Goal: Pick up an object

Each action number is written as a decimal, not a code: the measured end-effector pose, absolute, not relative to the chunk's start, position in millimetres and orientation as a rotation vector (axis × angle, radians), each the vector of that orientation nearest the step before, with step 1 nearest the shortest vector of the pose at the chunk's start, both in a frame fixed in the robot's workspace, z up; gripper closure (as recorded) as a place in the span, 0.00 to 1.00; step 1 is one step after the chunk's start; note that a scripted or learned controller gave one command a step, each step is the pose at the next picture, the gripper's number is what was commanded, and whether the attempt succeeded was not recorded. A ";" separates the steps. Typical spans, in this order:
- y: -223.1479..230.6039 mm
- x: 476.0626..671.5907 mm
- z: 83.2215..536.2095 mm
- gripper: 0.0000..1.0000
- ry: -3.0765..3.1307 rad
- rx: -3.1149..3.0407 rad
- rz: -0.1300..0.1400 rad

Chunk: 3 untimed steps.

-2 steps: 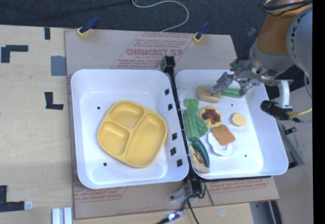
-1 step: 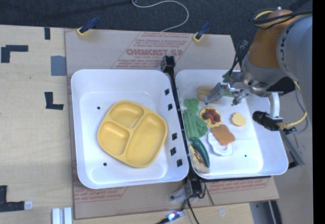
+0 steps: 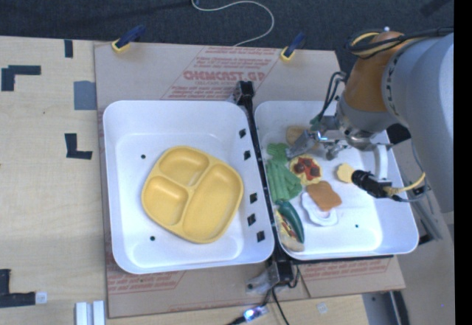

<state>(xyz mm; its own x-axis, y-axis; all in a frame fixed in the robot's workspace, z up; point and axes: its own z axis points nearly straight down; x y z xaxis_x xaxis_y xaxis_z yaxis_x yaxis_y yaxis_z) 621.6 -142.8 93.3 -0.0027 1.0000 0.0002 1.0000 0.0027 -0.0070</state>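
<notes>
Toy food crowds the right-hand white plastic bin (image 3: 398, 239) as the grey robot arm (image 3: 413, 95), orange-banded above its wrist, reaches in from the right and lowers its claw (image 3: 313, 141) over the bin's upper left part. From this angle it is impossible to tell how far the claw is spread or whether it has anything in its grip. Just below the claw lies a small round piece with red and yellow topping (image 3: 305, 166), close enough that the two nearly meet in the view. A green leaf-shaped piece (image 3: 281, 176) stretches along the bin's left wall, just left of the claw and a little lower. Further down sit a brown toast-like slab (image 3: 323, 195) resting on a white fried-egg shape (image 3: 321, 214), and at the bin's lower left a green and yellow oblong piece (image 3: 290, 222). A small pale yellow disc (image 3: 344, 172) lies to the right of the claw, beside a black cable fitting (image 3: 366, 181) on the arm. In the left-hand white bin (image 3: 122, 132), well apart from the claw, rests a yellow plastic divided plate with three compartments (image 3: 192, 193). Both bins stand on a cardboard sheet (image 3: 214, 73) laid over the light wooden tabletop (image 3: 44, 169).
</notes>
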 end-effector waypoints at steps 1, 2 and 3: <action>-141.9 621.5 83.9 0.00 -2.224 -2.218 0.004; -140.9 622.8 95.7 1.00 -2.225 -2.217 -0.001; -141.8 621.0 138.4 1.00 -2.224 -2.222 -0.003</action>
